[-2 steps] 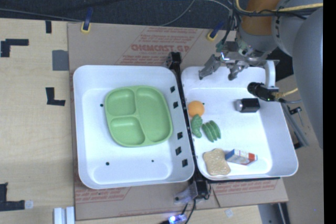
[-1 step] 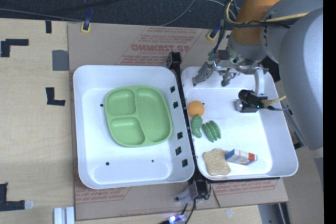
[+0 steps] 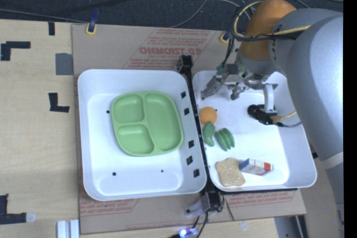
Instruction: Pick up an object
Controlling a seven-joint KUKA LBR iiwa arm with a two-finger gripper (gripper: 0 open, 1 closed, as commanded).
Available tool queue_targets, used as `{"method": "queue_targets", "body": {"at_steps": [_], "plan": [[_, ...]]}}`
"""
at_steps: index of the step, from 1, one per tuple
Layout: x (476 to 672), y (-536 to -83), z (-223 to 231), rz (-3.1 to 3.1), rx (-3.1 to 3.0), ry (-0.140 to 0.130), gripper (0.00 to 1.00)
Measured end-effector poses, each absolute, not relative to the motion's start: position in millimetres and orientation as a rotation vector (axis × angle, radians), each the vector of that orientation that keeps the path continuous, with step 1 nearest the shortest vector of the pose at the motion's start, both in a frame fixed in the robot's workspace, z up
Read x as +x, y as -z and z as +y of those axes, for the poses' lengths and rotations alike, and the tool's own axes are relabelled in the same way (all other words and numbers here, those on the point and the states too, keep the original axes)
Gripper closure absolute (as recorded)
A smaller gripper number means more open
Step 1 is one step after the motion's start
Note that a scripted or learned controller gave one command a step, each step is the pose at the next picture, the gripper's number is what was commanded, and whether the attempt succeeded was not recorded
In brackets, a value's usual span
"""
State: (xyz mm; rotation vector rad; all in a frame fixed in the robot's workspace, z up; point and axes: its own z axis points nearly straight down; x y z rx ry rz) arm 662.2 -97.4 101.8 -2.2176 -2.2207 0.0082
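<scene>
Right bin (image 3: 295,164) holds orange (image 3: 208,115), green vegetables (image 3: 218,137), bread (image 3: 230,172), carton (image 3: 256,166); jaws (image 3: 226,88) open, empty.

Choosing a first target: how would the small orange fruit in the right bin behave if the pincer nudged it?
The orange fruit looks round and smooth, so it would probably roll. It touches the green vegetables, which might block it on that side.

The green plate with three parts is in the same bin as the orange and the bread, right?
Not quite. In the camera view the green plate lies alone in the left bin. The orange and the bread are in the right bin.
</scene>
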Motion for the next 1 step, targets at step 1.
{"method": "queue_targets", "body": {"at_steps": [1], "plan": [[663.6,-115.0,-96.6,-2.224,-2.218,-0.004,1.0]]}}
